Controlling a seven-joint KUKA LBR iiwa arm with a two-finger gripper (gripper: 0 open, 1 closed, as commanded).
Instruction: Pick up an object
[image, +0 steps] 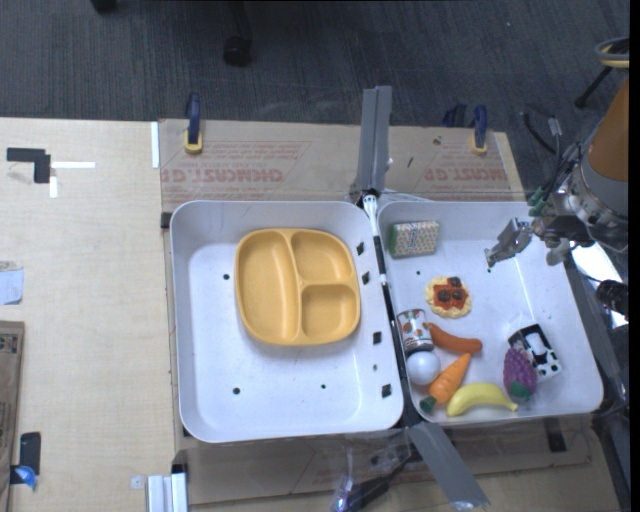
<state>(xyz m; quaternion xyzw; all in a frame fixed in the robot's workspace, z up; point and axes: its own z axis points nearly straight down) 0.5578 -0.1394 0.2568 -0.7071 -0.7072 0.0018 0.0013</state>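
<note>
The robot's grey arm comes in from the right, and its gripper (518, 243) hangs over the top right part of the right white bin (585, 330). One thin finger (505, 245) shows; whether the pincer is open or shut I cannot tell. I see nothing in it.

The things to pick lie lower in that bin. Nearest is a small round toy pizza (448, 296), then a green scrubbing sponge (414, 238) by the top wall. Bunched at the bottom are a little tin can (411, 328), an orange sausage (454, 342), a white egg (422, 367), a toy carrot (447, 377), a yellow banana (480, 399), purple grapes (519, 372) and a black-and-white toy (535, 345).

I think the bunch is the trouble. The toys touch, so closing fingers could knock one away or grab two. The pizza is flat and could slip.

The left white bin (200, 330) holds a yellow plastic plate with three parts (297, 285). Both bins sit on brown cardboard (280, 165) held by clamps, on a pale wooden bench (80, 300). The floor (300, 50) behind is dark grey carpet.
</note>
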